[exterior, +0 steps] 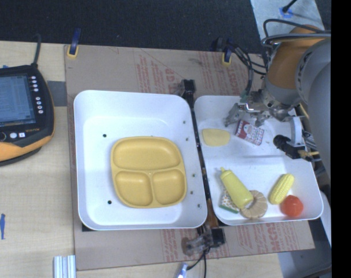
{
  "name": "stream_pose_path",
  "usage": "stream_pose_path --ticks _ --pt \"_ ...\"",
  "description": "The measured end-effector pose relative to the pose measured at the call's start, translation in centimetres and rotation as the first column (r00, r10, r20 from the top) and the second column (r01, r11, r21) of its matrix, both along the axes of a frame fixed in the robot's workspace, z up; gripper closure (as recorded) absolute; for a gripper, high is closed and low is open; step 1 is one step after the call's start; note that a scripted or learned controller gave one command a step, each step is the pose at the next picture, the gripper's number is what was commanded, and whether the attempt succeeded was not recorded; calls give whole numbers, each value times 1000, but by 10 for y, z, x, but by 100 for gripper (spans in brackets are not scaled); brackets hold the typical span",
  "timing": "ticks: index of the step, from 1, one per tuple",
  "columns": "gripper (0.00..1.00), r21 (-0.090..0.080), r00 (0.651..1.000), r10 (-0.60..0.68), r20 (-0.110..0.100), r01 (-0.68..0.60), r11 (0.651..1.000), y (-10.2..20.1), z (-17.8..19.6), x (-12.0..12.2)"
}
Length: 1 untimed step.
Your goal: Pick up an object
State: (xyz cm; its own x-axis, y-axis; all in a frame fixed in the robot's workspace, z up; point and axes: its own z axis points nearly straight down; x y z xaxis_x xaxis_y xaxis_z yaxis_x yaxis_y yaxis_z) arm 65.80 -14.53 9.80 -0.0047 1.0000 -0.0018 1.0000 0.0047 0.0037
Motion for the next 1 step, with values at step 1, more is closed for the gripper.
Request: stream_pose_path --ticks 1 --pt "0 0 1000 0 3 0 1000 -14 -2 -9"
